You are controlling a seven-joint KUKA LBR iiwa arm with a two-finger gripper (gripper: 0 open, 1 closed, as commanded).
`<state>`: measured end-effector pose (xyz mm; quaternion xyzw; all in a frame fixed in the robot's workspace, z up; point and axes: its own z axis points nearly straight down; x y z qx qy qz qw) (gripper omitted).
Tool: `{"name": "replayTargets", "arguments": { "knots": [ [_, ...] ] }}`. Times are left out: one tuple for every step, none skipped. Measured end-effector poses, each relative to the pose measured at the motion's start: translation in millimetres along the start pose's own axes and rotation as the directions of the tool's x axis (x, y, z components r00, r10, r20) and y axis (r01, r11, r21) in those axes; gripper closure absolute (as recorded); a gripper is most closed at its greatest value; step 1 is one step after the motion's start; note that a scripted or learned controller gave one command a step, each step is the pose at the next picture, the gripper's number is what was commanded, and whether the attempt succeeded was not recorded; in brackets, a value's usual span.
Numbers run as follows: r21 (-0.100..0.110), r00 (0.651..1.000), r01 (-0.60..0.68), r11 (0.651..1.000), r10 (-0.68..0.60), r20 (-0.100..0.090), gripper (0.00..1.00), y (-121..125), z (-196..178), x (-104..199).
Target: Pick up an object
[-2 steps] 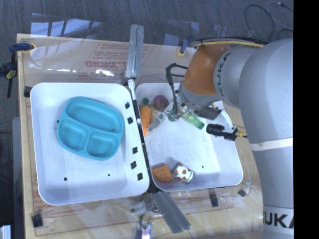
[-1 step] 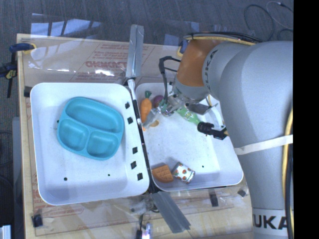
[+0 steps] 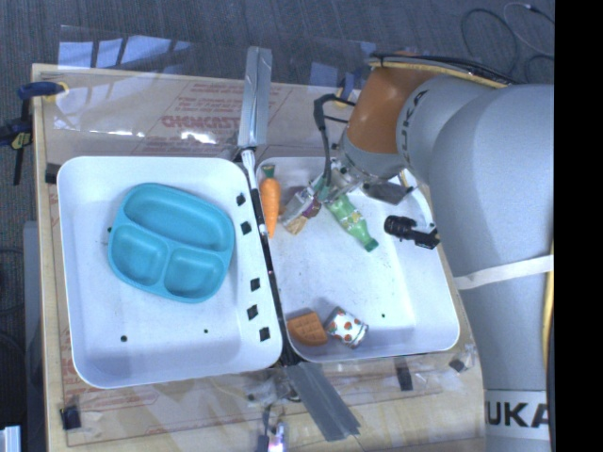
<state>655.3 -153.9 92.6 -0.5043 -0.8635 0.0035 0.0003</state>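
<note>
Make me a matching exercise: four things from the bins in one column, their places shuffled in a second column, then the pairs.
1. blue plate
2. carrot
3. green bottle
4. orange-brown block

A. right bin, near its bottom edge in the view
B. right bin, middle of its upper half
C. left bin
D. right bin, along its left wall

Pairs: 1-C, 2-D, 3-B, 4-A

Probably a robotics lab, clamped bench (image 3: 141,97), white bins (image 3: 85,318), cables (image 3: 528,9) on carpet (image 3: 141,8)
</note>
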Motion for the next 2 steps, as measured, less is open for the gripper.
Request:
{"name": "replayTargets", "arguments": {
  "knots": [
    [-0.008,1.0,0.01,1.0,-0.01,0.0,1.0,5,-14,3],
    [-0.006,0.977,-0.215,0.977,0.215,-0.004,1.0,15,-100,67]
  ]
}}
